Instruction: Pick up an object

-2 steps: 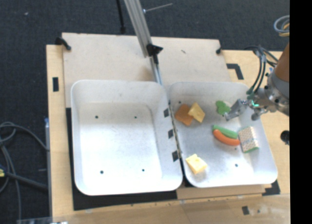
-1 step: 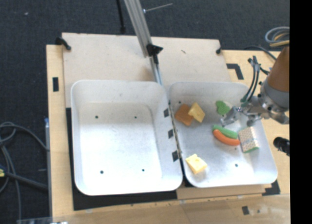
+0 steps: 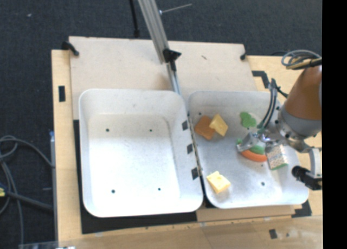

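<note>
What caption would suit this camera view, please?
Gripper low over orange and green items in the right bin.

Looks like a robotics lab or test cell, not a home. A plywood bench [image 3: 135, 58] stands on dark carpet [image 3: 32, 9], w/ two white bins [image 3: 135, 150] side by side, an aluminium extrusion post [image 3: 152, 14] rising at a slant, loose cables [image 3: 16, 155] at left, and a grey-and-orange industrial arm [image 3: 304, 99] at right. Black corner brackets, prob. clamps, hold the board.
</note>
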Controlling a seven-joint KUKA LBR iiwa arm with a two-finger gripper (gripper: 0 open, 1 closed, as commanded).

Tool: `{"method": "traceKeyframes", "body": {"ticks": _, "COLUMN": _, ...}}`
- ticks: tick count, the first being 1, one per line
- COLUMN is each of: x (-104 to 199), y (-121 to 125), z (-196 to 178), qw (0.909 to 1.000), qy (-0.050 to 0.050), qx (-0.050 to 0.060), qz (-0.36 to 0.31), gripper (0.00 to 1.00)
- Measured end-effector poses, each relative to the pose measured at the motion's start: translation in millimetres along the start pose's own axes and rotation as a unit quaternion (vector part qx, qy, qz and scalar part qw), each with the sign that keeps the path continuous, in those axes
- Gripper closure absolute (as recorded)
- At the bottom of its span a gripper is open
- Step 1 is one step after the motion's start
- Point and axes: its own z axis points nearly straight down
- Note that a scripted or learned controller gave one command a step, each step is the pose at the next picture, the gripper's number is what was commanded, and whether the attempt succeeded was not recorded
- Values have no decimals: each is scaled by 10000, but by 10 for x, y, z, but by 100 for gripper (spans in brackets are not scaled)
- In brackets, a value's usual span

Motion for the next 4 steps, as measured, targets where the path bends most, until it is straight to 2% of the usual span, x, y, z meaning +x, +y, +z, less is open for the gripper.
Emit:
{"method": "traceKeyframes", "body": {"ticks": 1, "x": -40, "y": 16, "z": 369, "qw": 10000, "qy": -35, "qx": -55, "qz": 14, "gripper": 0}}
{"method": "traceKeyframes", "body": {"ticks": 2, "x": -41, "y": 37, "z": 235, "qw": 9999, "qy": -25, "qx": -94, "qz": 43, "gripper": 100}}
{"method": "traceKeyframes", "body": {"ticks": 4, "x": -248, "y": 92, "z": -828, "qw": 10000, "qy": -10, "qx": -68, "qz": 9, "gripper": 100}}
